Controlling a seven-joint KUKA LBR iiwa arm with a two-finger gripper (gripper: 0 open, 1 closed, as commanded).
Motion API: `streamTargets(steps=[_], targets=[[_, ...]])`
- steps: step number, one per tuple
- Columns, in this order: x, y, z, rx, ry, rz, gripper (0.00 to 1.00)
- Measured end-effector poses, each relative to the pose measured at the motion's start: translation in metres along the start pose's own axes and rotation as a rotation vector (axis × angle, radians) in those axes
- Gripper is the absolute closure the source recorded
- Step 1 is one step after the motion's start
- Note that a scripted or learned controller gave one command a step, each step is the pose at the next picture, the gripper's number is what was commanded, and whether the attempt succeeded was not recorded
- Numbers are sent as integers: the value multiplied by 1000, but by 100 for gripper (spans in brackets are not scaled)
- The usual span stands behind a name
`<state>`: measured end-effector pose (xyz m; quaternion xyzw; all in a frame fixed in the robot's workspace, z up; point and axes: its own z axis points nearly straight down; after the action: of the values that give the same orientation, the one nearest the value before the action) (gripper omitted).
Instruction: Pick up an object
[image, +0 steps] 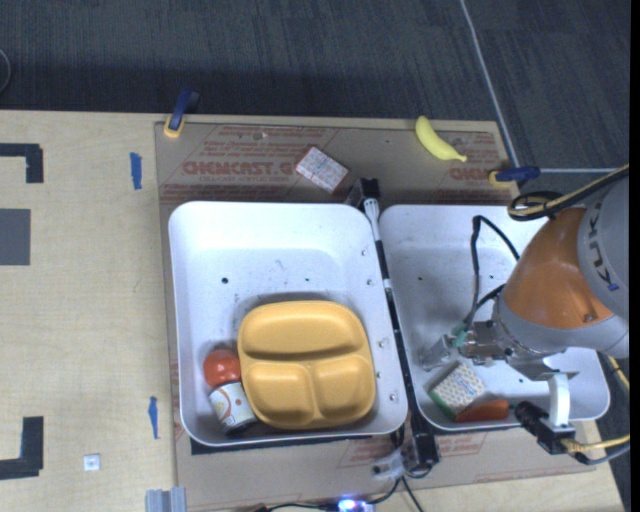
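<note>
At the bottom of my frame, cables trail off the bench edge below the right bin (400, 240). Just above them, lower right, a red-orange object (487, 410) lies against the near wall of that bin, and touching its upper left is a small speckled, sponge-like block (457, 387), tilted.

I see the gripper (458, 344) hanging right above that block, low in the right bin; metal parts catch the light there, but I cannot tell how the jaws stand, and nothing is visibly between them. The arm comes in from the right edge, its orange band (555, 280) bulging over the bin's right half, wrist bent down and leftward, black cables looping across the bin floor.

In the left bin (200, 250), lower centre, a yellow three-compartment tray (305, 360) lies flat. Tucked at its lower left are a red ball-like item (222, 368) and a white can with orange marks (232, 404), both touching it.

Further up, beyond the bins, a small patterned card (320, 168) sits on the cardboard, and a banana (438, 140) lies at upper right.
</note>
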<state>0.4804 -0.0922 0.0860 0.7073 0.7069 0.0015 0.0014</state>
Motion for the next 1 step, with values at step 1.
streamTargets(steps=[1], targets=[[0, 0, 0, 0, 0, 0, 0]])
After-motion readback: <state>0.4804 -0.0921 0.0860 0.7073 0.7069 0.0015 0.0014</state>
